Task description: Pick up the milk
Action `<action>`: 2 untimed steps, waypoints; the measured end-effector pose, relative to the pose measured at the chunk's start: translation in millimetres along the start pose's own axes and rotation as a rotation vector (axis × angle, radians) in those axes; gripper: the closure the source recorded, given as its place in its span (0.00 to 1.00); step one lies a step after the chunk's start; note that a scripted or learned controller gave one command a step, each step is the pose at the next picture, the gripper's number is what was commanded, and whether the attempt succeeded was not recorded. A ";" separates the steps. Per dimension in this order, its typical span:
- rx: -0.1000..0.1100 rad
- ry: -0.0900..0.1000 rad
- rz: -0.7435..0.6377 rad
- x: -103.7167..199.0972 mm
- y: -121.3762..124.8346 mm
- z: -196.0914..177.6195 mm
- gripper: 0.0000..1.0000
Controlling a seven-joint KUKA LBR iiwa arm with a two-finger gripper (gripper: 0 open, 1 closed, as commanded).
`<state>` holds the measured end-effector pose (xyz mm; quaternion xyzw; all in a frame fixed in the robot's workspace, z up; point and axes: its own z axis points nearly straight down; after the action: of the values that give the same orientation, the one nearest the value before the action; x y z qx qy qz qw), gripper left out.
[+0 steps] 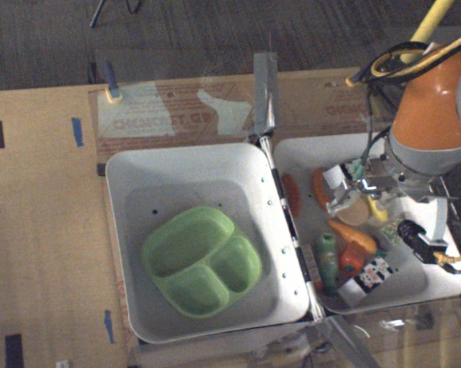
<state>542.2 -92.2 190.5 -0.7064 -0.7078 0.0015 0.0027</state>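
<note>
The milk [372, 275] is a small white carton with black cow patches. It lies near the front wall of the right bin [444, 285], just right of a green bottle [327, 260] and a red toy [352, 260]. My gripper [352, 198] hangs low over the middle of that bin, behind the milk and apart from it, above a tan round piece [358, 211]. The grey wrist and orange band [429, 118] cover the bin's back right part. Nothing can be seen held.
An orange carrot [352, 236], a red sausage [291, 195], an orange-red piece [319, 187] and a yellow bit [380, 211] crowd the right bin. A black cable plug [416, 239] hangs at its right. The left bin [126, 180] holds a green divided plate [201, 260].
</note>
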 end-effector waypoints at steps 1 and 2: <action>0.000 0.000 0.083 -14.3 -64.5 66.4 0.00; -0.001 -0.001 0.083 -14.3 -64.4 66.3 0.00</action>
<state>477.5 -106.5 124.6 -0.7351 -0.6780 0.0015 0.0022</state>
